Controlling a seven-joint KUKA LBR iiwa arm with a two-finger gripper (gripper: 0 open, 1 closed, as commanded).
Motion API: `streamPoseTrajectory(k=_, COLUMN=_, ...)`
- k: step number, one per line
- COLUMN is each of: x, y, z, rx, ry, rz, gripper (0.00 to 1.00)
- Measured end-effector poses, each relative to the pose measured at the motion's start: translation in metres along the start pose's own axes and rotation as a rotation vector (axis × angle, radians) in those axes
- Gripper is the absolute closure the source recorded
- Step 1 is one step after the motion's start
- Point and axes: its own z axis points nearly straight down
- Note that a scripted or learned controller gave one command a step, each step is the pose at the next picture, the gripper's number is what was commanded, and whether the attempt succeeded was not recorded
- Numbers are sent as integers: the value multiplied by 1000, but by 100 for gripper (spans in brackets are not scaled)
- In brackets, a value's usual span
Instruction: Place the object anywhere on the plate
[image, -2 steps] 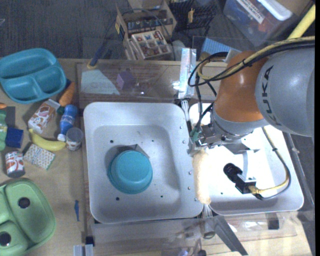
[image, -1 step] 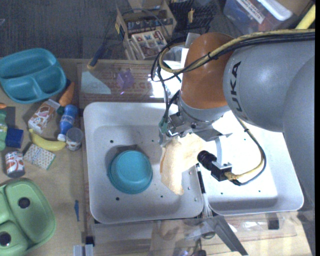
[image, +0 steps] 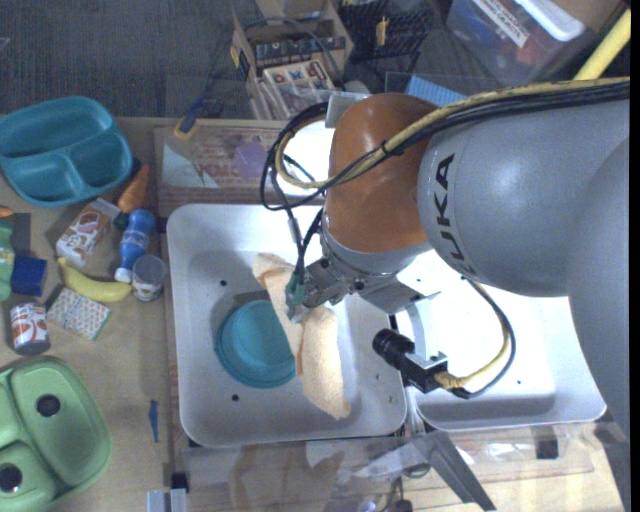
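Camera view | wooden bench (image: 120, 400), white bin (image: 190, 250) | plate (image: 256, 345) inside | end effector (image: 300, 295) grip perhaps hidden, unclear

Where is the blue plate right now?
In the camera view, the blue plate lies in the left white bin, touching the tan bread-like object on its right.

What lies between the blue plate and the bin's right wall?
In the camera view, a pale cloth-like object lies there, its left edge against the blue plate, on the floor of the left bin. The gripper hangs over its upper end.
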Motion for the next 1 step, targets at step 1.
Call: streamPoseTrajectory(k=1, x=0, y=0, z=0, rx=-1, ry=0, rz=0, gripper=0)
